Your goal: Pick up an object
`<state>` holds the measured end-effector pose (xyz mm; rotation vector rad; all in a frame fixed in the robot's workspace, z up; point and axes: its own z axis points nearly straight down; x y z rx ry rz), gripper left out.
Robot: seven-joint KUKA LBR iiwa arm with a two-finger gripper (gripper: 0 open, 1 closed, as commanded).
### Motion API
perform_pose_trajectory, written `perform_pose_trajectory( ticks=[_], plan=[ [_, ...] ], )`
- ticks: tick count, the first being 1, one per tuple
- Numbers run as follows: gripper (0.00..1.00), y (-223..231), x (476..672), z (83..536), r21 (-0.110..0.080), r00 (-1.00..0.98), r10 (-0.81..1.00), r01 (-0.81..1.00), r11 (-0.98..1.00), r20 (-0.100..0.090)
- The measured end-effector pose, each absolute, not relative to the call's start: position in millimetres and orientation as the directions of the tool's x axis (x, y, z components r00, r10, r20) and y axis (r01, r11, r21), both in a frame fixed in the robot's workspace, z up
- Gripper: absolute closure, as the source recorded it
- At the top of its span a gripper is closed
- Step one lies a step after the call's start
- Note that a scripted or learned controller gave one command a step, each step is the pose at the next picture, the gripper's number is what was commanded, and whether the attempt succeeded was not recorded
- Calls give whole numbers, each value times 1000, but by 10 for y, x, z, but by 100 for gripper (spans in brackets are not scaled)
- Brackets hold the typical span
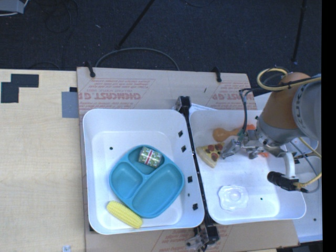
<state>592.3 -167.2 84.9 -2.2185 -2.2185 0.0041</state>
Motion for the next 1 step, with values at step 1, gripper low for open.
perform_pose_trajectory(
  ticks=[1],
  plan=[
    [100,-1682,5927,973,-4,2,1000,1000,-2,1]
  ],
)
